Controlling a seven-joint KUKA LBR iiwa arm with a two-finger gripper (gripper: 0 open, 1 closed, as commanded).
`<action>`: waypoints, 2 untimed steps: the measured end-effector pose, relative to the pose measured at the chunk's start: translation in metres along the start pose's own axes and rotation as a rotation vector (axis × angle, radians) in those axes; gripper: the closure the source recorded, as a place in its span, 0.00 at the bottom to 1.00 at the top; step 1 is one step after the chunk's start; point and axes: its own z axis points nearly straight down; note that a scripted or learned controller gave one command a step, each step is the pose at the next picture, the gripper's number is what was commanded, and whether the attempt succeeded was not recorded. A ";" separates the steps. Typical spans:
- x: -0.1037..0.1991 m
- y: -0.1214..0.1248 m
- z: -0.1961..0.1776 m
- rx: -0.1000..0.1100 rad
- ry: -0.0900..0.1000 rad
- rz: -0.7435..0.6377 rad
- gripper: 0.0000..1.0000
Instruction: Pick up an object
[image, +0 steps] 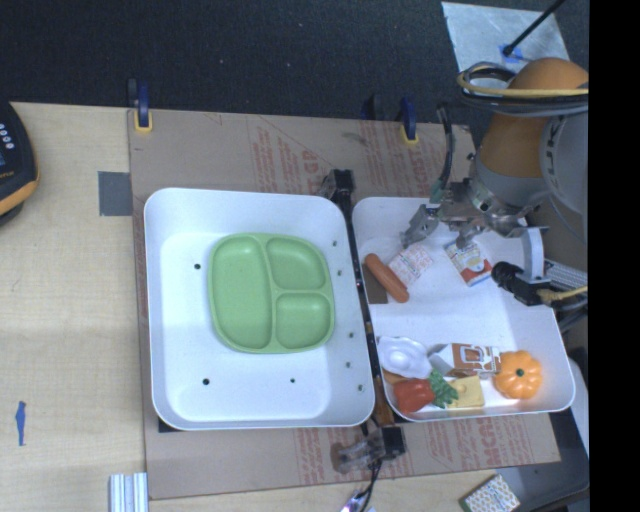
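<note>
Jaws (447, 222) spread apart over right bin (548, 322), sausage (386, 277) just down-left, long axis diagonal, nothing gripped.

Right bin (556, 330) centre open; toys (455, 377) crowd its front.

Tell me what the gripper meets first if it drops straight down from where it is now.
Probably the small white packet, just under the gripper, or the bare floor of the right bin beside it. The red-and-white carton lies close too; depth is hard to judge from above.
</note>
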 end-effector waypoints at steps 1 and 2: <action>-0.095 0.015 0.026 0.002 -0.001 0.013 0.00; -0.073 -0.002 0.058 -0.007 -0.006 0.006 0.00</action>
